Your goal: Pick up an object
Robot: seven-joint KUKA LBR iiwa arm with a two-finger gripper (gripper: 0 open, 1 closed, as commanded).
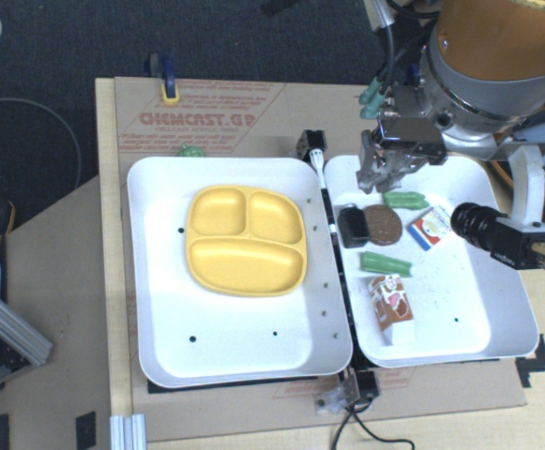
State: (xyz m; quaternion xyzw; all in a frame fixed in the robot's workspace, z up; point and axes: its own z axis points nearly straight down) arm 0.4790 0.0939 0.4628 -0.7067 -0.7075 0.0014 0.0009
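My gripper (377, 178) hangs over the back left part of the right bin (497, 345), its fingers pointing down with nothing seen between them. Just in front of it lie a brown round cookie-like disc (382, 224) with a black block (352, 226) at its left. A green pod (406, 200) lies right of the fingertips, and another green pod (386, 263) lies further forward. A red, white and blue packet (429, 229) sits to the right, and a brown and red wrapper (391, 306) lies near the bin's middle.
The left bin (159, 326) holds a yellow divided plate (247, 240). A black cylinder-shaped device (491, 228) juts in over the right bin's right side. The ridge between the bins carries a black clip (311, 144) at the back.
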